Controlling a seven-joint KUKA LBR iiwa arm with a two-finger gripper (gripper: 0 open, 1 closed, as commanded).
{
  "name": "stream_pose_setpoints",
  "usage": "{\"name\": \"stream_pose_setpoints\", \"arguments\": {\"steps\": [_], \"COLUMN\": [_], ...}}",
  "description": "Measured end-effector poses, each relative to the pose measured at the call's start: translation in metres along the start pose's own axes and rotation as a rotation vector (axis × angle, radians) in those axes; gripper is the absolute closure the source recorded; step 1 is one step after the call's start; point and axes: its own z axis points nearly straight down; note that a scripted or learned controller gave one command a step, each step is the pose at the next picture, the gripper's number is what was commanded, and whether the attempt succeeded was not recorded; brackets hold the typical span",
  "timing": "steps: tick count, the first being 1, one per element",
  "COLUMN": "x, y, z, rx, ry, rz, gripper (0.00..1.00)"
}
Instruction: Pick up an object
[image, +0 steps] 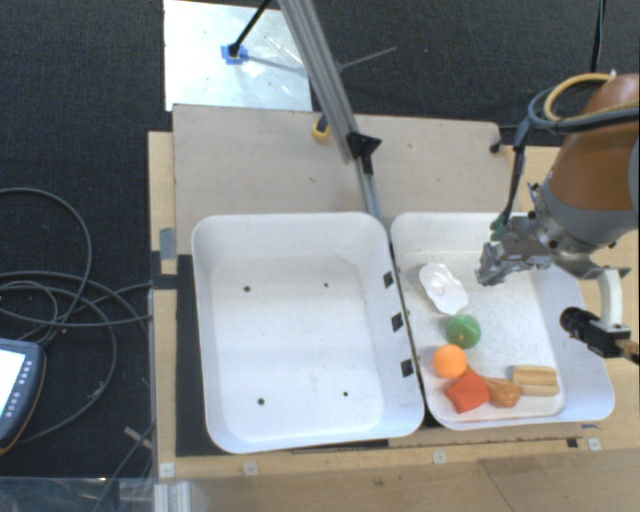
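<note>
The gripper (492, 268) hangs over the far part of the right bin (590, 400), just right of a white crumpled object (442, 287). Whether it is spread or pressed together I cannot tell, and nothing shows between its tips.

The candidates all lie in the right bin: the white piece nearest the gripper, a green ball (462, 330) just nearer than it, then an orange ball (450, 361), a red block (466, 392), a small brown piece (504, 394) and a tan bread-like roll (535, 379) along the near wall. The left bin (230, 250) is bare.

The risks, as I judge them: the balls are smooth and round and could roll out of a closing pinch; the near cluster is tightly packed, so a descent there may shove neighbours instead of grasping; the white piece looks thin and glossy, low against a white floor, easy to skim over.
</note>
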Motion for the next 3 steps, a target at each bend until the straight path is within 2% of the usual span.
{"name": "stream_pose_setpoints", "arguments": {"steps": [3], "x": [0.136], "y": [0.064], "z": [0.01], "rx": [-0.002], "ry": [-0.001], "rz": [0.001], "gripper": [1.0]}}
